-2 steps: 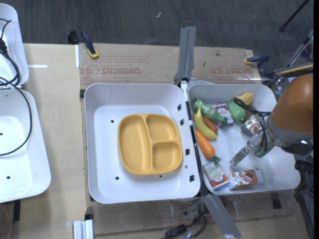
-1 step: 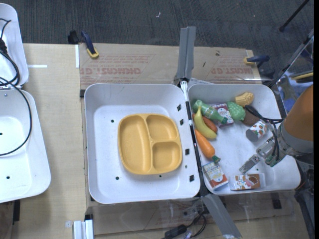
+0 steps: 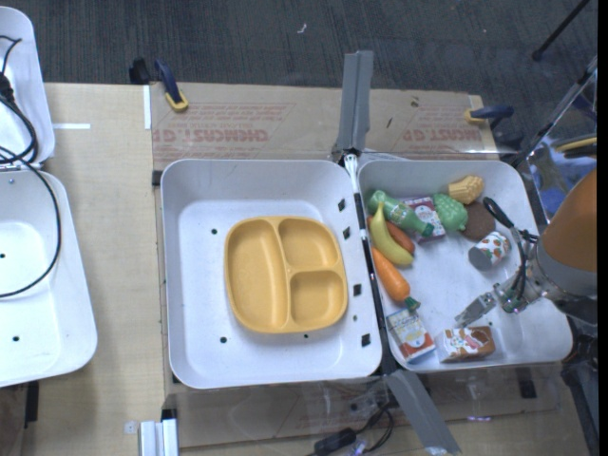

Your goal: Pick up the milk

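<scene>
Milk: a small white carton with red and green print (image 3: pixel 410 336) lies flat in the right white plastic bin (image 3: pixel 532 354), by the bin's near edge and close to its near left corner.
Milk axis: its long side runs roughly from the bin's near edge toward its far edge, the far end leaning a little left. Which end is the top cannot be told.
Neighbour: a brown and orange carton (image 3: pixel 467 344) lies just right of the milk along the same near edge, apart from it.
Pincer: the two-finger gripper (image 3: pixel 497 301) hangs over the bin floor just beyond the brown carton, right of the milk and clear of it. How far it is open cannot be told.
Arm: the grey arm with an orange band (image 3: pixel 576 236) enters over the bin's right edge.
Middle of right bin: an orange carrot (image 3: pixel 391 275) lies by the left wall, a white cup with red marks (image 3: pixel 492 248) toward the right.
Far part of right bin: a yellow banana (image 3: pixel 382 236), a green bottle (image 3: pixel 403 212), a green leafy vegetable (image 3: pixel 453 213) and a yellow corn cob (image 3: pixel 465 189).
Left bin: the left white plastic bin (image 3: pixel 190 255) holds a yellow three-part plate (image 3: pixel 285 275), flat at its centre.
</scene>
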`<state>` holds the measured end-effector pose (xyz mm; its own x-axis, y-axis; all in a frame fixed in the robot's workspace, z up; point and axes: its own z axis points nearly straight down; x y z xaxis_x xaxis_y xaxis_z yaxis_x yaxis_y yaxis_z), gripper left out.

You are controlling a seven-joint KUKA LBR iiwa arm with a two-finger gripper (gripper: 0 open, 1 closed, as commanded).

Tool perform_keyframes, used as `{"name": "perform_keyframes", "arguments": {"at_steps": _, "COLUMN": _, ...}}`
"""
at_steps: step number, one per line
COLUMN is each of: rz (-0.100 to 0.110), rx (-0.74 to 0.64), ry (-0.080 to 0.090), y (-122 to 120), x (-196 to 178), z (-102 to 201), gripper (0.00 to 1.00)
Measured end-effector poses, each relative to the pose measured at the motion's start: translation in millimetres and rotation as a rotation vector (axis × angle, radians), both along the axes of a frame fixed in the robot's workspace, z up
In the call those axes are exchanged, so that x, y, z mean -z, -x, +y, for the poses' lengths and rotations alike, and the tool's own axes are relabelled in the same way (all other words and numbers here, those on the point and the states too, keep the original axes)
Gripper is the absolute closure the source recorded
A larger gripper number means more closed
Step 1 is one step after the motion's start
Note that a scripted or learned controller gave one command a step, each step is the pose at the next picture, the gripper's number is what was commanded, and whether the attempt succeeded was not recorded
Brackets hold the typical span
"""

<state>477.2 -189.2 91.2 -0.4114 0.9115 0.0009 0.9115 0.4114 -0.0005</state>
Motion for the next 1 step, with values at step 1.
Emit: {"name": "perform_keyframes", "arguments": {"at_steps": 1, "rz": -0.001, "rx": 0.189, "ry": 0.002, "y": -0.9, "x": -75.2, "z": 50.3, "gripper": 0.0}}
